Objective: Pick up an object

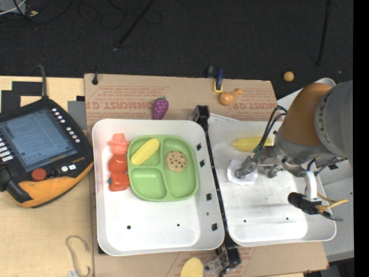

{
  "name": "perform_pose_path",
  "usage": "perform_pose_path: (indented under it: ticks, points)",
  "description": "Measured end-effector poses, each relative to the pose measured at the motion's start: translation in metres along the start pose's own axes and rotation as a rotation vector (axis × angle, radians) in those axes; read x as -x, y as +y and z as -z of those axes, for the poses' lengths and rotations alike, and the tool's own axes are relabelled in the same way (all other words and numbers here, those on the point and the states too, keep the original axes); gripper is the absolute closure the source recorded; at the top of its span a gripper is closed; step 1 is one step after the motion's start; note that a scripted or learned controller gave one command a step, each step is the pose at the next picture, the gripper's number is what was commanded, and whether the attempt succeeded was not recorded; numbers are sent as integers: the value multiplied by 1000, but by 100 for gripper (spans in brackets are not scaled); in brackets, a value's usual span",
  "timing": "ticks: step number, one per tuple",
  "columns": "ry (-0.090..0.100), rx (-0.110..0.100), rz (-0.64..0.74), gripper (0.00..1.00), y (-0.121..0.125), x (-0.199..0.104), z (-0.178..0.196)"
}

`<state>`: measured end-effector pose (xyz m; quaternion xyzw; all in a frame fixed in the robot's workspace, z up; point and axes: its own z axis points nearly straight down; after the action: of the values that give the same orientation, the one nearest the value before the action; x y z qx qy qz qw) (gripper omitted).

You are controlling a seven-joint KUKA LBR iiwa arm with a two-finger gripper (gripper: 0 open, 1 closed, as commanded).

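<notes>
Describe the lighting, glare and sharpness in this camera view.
Camera view: even overhead light; the right bin is bright, so the pale object under the gripper nearly blends in; soft shadows beside the green plate; the background is dark; the whole image is slightly soft.

The cardboard sheet (184, 94) lying under the two bins carries red printed lettering along its far edge. The lettering appears upside down from the camera view and is repeated: once at the left, above the left bin (153, 235), and once at the right, partly cut off near the right bin (277, 227). Individual characters are blurred; the string cannot be read with certainty, though it looks like a single word in capitals. The teach pendant (40, 149) at the left shows a lit screen with rows of lines, too small to read. Its keys carry no legible marks at this size
</notes>
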<state>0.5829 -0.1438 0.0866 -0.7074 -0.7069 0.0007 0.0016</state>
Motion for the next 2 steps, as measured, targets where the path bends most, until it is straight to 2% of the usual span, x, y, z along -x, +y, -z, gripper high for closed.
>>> perform_pose_path:
  ticks: [1,2]
  points:
    - [0,3,-4,100,1,2,12]
    - [-2,6,-6,100,-2,12,71]
